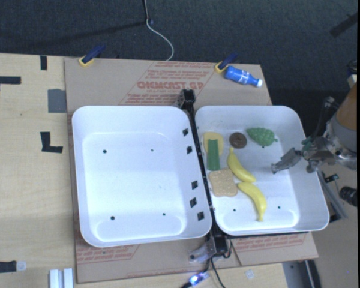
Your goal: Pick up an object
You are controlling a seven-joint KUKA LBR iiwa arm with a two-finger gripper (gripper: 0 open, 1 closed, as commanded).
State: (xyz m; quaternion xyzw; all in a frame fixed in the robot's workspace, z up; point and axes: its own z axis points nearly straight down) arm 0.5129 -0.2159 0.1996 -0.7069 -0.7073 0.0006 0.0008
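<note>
Reaching in from the right edge, the arm (347, 125) is mostly cut off by the frame; just its wrist and the gripper (286, 161) show, hanging over the right bin's (288, 116) right side. One grey finger (284, 162) points left and down over bare bin floor; whether the fingers are spread or pressed together cannot be told, and nothing is seen between them. The objects lie in the right bin's left half, apart from the gripper: a yellow-and-green block (213, 149) against the left wall, a small brown round piece (238, 140), a green leafy item (261, 137) further right, two bananas (248, 183) end to end on a slant, and a tan toast-like slab (222, 183) touching the lower banana. The left bin (84, 179) sits just beside. Red print on the cardboard sheet (168, 83) under the bins is too blurred to read with certainty. A blue bottle (243, 76) lies on the cardboard behind the right bin, label illegible.
</note>
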